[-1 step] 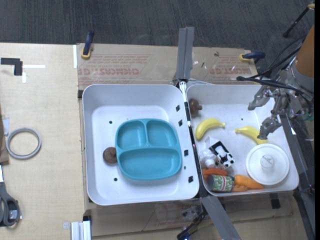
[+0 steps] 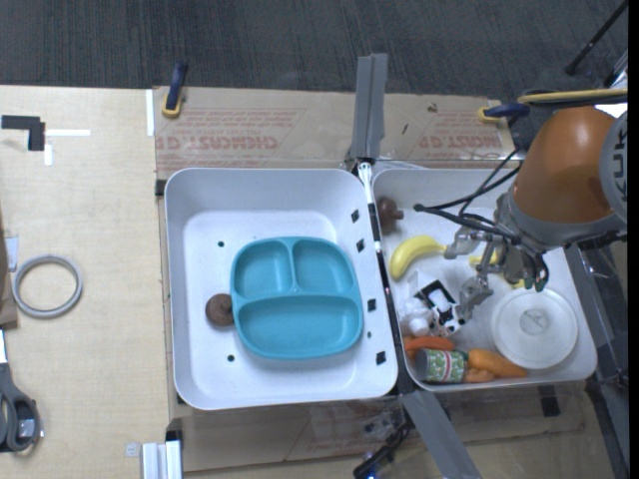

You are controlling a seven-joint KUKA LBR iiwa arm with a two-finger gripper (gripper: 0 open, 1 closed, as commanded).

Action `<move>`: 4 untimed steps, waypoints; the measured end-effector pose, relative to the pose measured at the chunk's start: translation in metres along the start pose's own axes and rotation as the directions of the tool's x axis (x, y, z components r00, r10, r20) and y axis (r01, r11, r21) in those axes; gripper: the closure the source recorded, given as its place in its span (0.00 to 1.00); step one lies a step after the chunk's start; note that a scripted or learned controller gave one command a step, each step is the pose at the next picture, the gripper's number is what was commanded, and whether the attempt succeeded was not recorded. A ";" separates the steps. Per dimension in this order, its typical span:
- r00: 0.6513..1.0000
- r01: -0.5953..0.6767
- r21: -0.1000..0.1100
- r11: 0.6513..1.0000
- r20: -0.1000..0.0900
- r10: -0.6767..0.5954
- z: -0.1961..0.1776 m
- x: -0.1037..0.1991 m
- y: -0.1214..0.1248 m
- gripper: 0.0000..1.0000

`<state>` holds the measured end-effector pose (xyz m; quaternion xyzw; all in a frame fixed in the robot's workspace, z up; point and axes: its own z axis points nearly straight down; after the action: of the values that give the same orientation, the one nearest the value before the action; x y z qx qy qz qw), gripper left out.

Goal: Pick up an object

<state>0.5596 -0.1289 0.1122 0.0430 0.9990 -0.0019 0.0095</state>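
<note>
Banana [image 2: 413, 254] lengthwise left-right; gripper [image 2: 477, 292] perhaps just beside.

divided plate [image 2: 297, 298] in left bin [image 2: 190, 297], banana [image 2: 413, 253] and lid [image 2: 536, 327] in right bin [image 2: 577, 287]

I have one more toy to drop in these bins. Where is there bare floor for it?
Left bin: bare strips above and below the blue plate; a brown ball sits at its left. Right bin: bare behind the banana. Its front is crowded: white lid, carrot, can, gripper.
</note>
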 end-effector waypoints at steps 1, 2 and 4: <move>0.999 0.051 0.008 0.999 0.012 -0.051 0.004 0.008 0.026 0.00; 0.962 -0.270 -0.002 0.963 0.024 0.270 0.004 0.046 0.023 0.00; 0.841 -0.540 0.007 0.841 -0.015 0.540 0.021 -0.028 -0.070 0.00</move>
<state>0.5821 -0.2016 0.0919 0.3226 0.9465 -0.0003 0.0014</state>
